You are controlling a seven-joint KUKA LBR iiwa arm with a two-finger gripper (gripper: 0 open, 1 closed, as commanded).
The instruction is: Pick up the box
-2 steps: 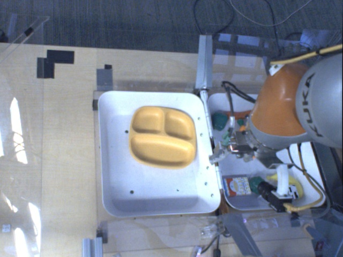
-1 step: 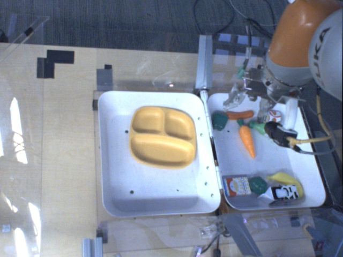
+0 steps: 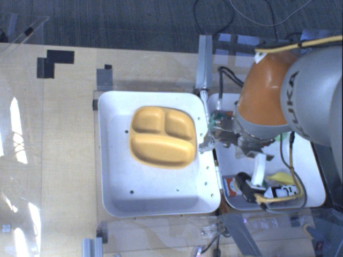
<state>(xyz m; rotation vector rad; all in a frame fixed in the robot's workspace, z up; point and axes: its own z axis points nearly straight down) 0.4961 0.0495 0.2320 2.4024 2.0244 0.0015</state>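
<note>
My gripper (image 3: 210, 135) hangs low over the rim between the two bins, at the left side of the right bin (image 3: 316, 159). The grey arm and its orange band cover most of that bin. Near the bin's front edge, a small red and white box-like thing (image 3: 229, 186) peeks out at the left. A yellow item (image 3: 280, 177) and a small black and white pack (image 3: 284, 191) lie to the right of it. All three sit in front of the gripper, apart from it. Which of them is the box I cannot tell.
The left bin (image 3: 115, 191) holds a yellow divided tray (image 3: 162, 136), whose right edge lies close to the gripper. A metal post (image 3: 203, 63) stands behind the gap between the bins. Pale bench surface spreads to the left.
</note>
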